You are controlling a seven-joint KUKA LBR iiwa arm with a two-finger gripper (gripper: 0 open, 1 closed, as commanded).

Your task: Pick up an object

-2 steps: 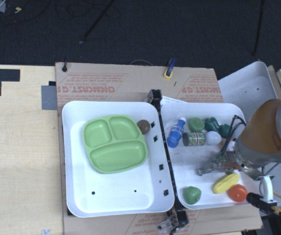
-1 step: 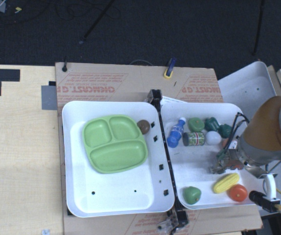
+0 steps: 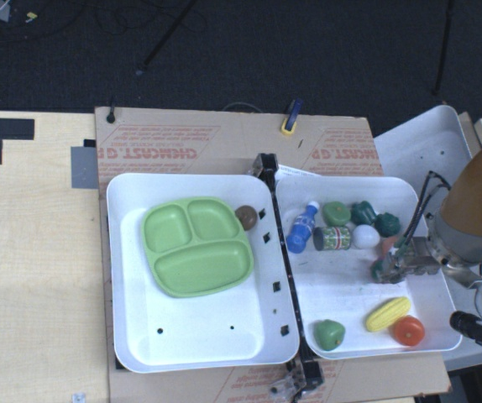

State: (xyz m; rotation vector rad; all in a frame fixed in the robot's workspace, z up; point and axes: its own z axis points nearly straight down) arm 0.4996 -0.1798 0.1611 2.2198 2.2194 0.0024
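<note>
My gripper (image 3: 385, 269) is low in the right bin (image 3: 350, 307), just below the white ball (image 3: 365, 237) and beside an orange-pink piece (image 3: 390, 244). Around it lie a blue bottle (image 3: 301, 228), a small can (image 3: 335, 238), a green round piece (image 3: 337, 213) and two dark green pieces (image 3: 375, 217). Toward the front of this bin are a yellow corn cob (image 3: 388, 313), a red tomato (image 3: 408, 332) and a green pepper (image 3: 330, 334). The fingers are dark and small against the bin floor.
The left bin (image 3: 132, 309) holds a green divided plate (image 3: 197, 245), with a brown ball (image 3: 246, 217) at its right rim. A black divider (image 3: 279, 259) separates the bins. The arm's body (image 3: 468, 217) hangs over the right bin's right edge.
</note>
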